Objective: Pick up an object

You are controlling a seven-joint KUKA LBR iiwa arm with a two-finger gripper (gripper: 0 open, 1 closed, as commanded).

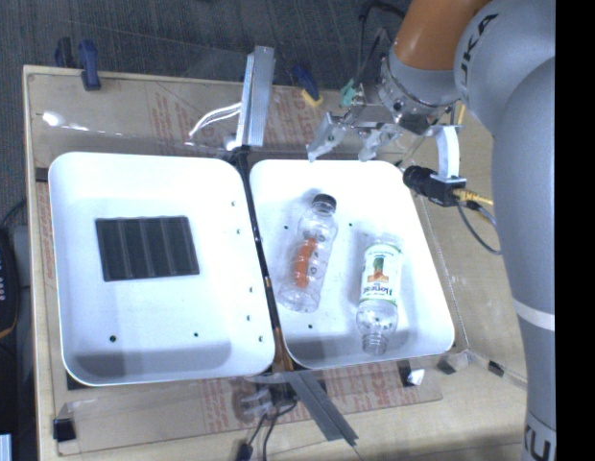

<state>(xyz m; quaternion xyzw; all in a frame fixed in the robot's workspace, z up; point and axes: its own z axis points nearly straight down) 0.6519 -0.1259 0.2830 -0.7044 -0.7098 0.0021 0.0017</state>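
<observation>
camera view: the bench (144, 99) carries two shallow white bins side by side. the left bin (77, 185) holds a dark ribbed rectangular block (147, 248) lying flat, a little left of the bin's middle. the right bin (427, 267) holds two clear plastic bottles lying on their sides. the first bottle (310, 253) lies in the left half of that bin, its dark cap towards the far side and something orange showing inside it. the second bottle (379, 291) lies to its right, near but not touching, with a green and orange label and its neck pointing to the near rim.

the grey arm (518, 104) comes in from the right, its orange band (437, 12) at the top of the view. the gripper (350, 141) hangs over the far rim of the right bin, just beyond the capped bottle and well apart from both bottles. its two pale fingers (322, 140) are spread apart, with a clear gap between them and nothing held there. both bottles rest on the bin floor, untouched.

a metal bar (256, 89) stands at the far side where the two bins meet, with white wires beside it. blue clamps (86, 63) grip the far edge of the bench. a black connector with a yellow cable (441, 188) hangs off the wrist, by the right bin's far right corner.
</observation>
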